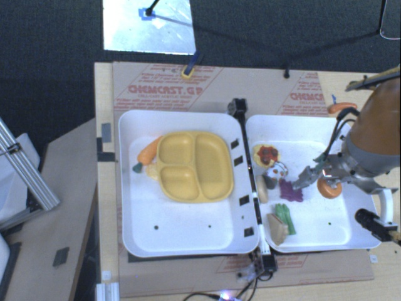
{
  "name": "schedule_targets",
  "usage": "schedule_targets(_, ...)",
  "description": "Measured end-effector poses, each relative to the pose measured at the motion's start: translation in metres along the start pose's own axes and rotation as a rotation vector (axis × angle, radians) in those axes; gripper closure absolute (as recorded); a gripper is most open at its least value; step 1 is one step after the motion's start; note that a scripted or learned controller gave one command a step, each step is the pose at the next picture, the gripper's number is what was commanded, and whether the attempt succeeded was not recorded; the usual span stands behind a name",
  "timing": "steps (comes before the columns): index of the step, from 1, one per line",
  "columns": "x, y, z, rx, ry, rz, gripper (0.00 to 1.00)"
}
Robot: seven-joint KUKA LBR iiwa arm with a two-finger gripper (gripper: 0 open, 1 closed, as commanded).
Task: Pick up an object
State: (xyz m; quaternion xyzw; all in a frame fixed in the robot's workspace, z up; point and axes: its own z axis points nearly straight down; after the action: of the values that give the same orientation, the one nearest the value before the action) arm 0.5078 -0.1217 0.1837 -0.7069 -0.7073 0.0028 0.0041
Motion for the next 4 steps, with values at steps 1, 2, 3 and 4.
schedule_targets(1, 0.0, 0.003, -0.005, -0.011, -0.002, -0.002, 0.0)
schedule_targets(2, -0.009, 0.0, 0.044, -0.006, -0.001, 0.0, 0.0)
schedule_targets(3, -0.008, 0.002, 0.094, -0.011, -0.001, -0.002, 0.0)
schedule_targets(4, -0.011, 0.003, 0.081, -0.017, -0.005, 0.0, 1.0)
